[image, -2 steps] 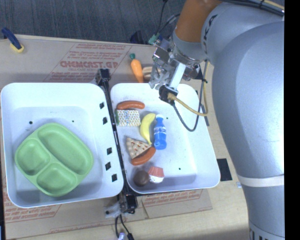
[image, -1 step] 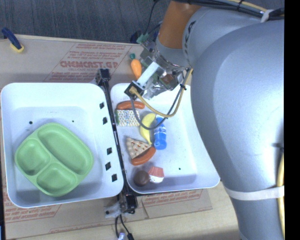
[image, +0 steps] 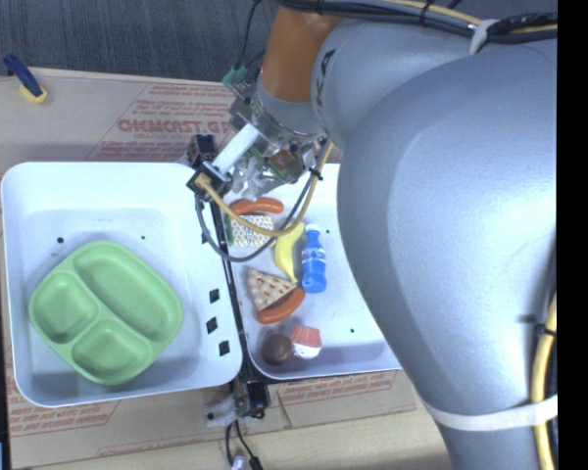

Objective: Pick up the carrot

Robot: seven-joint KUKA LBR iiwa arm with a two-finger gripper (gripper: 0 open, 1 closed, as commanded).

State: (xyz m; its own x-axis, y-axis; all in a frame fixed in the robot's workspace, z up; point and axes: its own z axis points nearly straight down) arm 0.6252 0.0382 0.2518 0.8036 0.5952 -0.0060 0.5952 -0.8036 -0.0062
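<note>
The carrot (image: 258, 206) is a small orange stick lying flat at the far left of the right bin (image: 358, 346), close to the wall between the two bins. My gripper (image: 247, 177) hangs just above and behind it, with the wrist tilted toward the left. The gripper's body and cables hide its tips. I see nothing lifted off the bin floor.
In the right bin a patterned white piece (image: 250, 231), a banana (image: 289, 251), a blue bottle (image: 314, 260), a sandwich wedge (image: 269, 286), a reddish sausage (image: 281, 305), a brown ball (image: 276, 349) and a red-and-white piece (image: 307, 339) crowd together. A green divided plate (image: 105, 309) lies in the left bin (image: 39, 194).
</note>
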